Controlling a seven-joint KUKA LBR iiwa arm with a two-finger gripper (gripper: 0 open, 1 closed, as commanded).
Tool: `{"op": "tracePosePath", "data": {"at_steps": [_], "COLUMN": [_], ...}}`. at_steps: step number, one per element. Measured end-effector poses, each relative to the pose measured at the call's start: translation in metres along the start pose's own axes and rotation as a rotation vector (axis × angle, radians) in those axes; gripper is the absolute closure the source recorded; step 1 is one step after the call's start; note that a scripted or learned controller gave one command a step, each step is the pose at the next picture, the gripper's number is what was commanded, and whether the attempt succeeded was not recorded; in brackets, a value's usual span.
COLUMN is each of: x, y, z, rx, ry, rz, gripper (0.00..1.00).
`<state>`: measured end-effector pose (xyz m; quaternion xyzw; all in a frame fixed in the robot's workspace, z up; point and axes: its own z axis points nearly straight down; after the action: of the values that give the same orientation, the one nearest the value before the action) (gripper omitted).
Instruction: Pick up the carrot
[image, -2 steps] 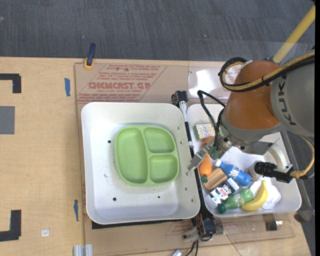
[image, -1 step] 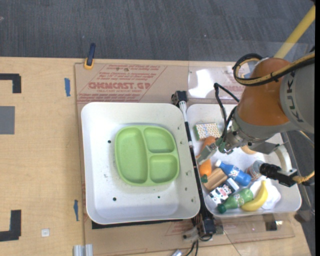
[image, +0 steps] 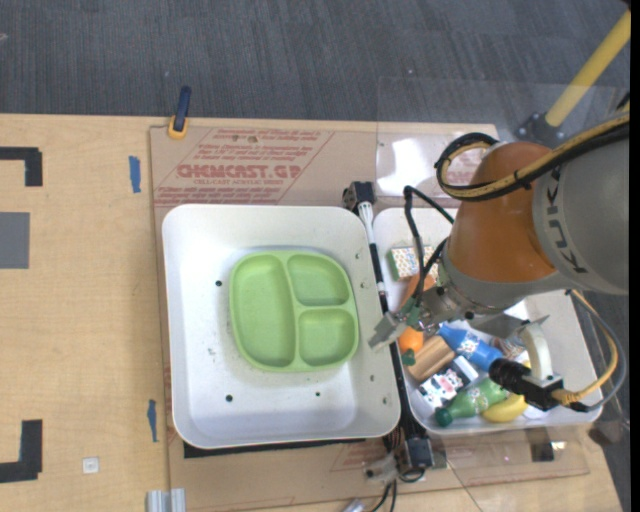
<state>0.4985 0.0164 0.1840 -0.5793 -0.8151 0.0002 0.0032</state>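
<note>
The carrot (image: 411, 341) shows as a small orange piece at the left side of the right bin (image: 580, 330), just under the arm's wrist and close to the wall between the two bins. The gripper (image: 392, 328) hangs right over that wall, its grey fingers pointing left toward the left bin (image: 190, 300); whether they are spread or closed on anything cannot be told from this angle. Just near of the carrot lies a tan wooden block (image: 430, 356), with a blue object (image: 470, 346) to its right, a black-and-white piece (image: 446, 382) nearer still, and a green bottle (image: 466, 403) and yellow banana (image: 505, 408) by the near wall. In the left bin sits a green three-compartment plate (image: 293, 311).
</note>
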Motion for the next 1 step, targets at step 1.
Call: {"op": "tracePosePath", "data": {"at_steps": [1], "x": [-0.0017], "y": [-0.0005], "z": [0.0000], "rx": [0.001], "ry": [-0.002], "rz": [0.002], "gripper": [0.00]}}
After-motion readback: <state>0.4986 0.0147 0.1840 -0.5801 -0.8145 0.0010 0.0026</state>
